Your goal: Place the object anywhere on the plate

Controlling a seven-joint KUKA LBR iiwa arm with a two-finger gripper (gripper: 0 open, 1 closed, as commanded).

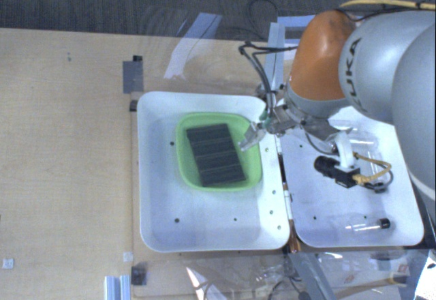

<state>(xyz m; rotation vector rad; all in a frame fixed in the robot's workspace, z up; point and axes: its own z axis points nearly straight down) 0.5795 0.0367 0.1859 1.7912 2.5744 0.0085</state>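
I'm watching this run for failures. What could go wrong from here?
1. The tool hangs at the green plate's right rim; a low move could knock the plate.
2. The dark ridged block lies across most of the plate, so a bump might slide it toward the edge.

The green plate (pixel 185 155) sits in the left bin (pixel 153 217), with bare bin floor open in front of it and to its left. A dark ridged block (pixel 215 154) covers most of the plate. The arm (pixel 354 60) overhangs the plate's right rim.
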